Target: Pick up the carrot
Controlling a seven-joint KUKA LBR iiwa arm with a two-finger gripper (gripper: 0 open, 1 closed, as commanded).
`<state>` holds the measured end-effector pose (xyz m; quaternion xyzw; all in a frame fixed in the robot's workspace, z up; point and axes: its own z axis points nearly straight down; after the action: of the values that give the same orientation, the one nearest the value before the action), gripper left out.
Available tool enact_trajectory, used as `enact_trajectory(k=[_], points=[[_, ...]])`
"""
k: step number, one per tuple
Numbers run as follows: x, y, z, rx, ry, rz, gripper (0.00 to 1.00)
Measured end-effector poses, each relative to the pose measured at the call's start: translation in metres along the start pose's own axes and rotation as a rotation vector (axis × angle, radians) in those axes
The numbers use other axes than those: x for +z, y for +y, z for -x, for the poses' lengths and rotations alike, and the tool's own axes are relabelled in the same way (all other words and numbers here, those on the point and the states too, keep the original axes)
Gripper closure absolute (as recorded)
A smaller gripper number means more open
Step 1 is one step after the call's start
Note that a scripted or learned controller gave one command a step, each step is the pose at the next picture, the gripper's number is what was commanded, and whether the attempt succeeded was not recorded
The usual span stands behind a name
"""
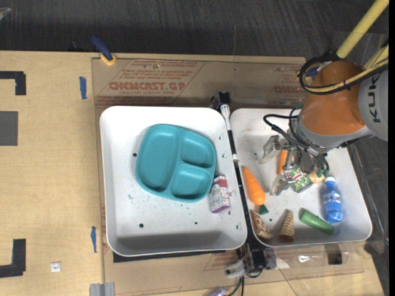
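The carrot [253,186] is orange with a small green stub at its lower end. It lies at a slant near the left wall of the right bin [358,184]. My gripper [276,166] hangs low over the bin's middle, just right of the carrot and apart from it. Its two metal fingers [271,147] stand spread, open, with no carrot between them. A short orange piece [283,159] shows by the fingers; I cannot tell what it is.
In the right bin lie a blue bottle [332,203], a green piece [316,221], two brown cone-like items [286,224] and a small green-and-white packet [300,179]. The left bin [117,184] holds a teal divided plate [176,161] and a small bottle [218,195].
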<state>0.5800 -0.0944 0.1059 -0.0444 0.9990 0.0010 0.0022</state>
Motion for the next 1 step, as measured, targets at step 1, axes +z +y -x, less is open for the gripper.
enact_trajectory(k=[1], points=[[-0.0120, 0.0008, 0.0032, -0.001, -0.010, 0.000, 1.00]])
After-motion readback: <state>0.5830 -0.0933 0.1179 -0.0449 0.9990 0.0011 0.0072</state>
